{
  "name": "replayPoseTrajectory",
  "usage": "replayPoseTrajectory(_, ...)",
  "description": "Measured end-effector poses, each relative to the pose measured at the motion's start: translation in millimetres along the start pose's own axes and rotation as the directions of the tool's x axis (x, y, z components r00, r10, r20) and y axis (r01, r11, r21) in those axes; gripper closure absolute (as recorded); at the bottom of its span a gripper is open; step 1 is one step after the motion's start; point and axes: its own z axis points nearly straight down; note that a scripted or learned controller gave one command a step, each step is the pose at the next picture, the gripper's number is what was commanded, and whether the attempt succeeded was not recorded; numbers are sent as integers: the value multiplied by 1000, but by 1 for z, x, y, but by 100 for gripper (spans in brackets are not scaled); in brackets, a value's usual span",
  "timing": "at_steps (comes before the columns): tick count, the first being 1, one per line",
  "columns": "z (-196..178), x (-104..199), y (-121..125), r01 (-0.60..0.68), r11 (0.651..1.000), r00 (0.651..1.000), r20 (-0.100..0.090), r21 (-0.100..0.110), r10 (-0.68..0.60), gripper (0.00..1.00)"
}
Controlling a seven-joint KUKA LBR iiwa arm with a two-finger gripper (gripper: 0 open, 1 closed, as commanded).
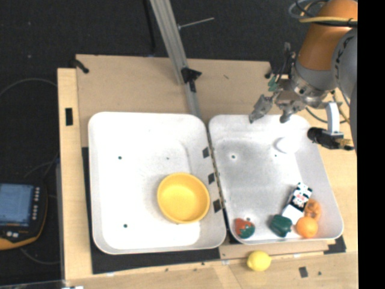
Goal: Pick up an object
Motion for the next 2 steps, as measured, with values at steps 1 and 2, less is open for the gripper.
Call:
replayPoseTrajectory(1, 0, -1, 0, 0, 1000, 1000, 2, 0, 0, 0)
replayPoseTrajectory(2, 43, -1, 3, 1, 1000, 1000, 2, 4, -1, 0)
